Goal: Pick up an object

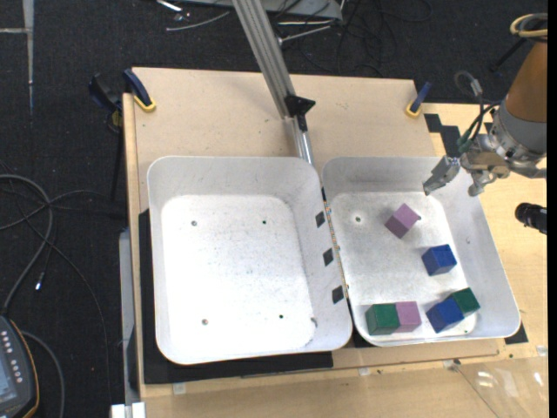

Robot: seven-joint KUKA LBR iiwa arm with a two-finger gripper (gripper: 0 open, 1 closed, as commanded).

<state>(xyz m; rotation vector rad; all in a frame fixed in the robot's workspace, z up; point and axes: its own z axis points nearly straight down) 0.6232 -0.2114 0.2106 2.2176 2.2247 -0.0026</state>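
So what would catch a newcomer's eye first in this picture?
Probably the coloured blocks in the right bin: a purple block near its middle, a blue block below it, and green, purple and blue ones along the near wall. Next, the gripper, open over that bin's far right corner, holding nothing.

A pale wooden bench [226, 116] bears two shallow white bins, left [165, 190] and right [492, 259], touching side by side.
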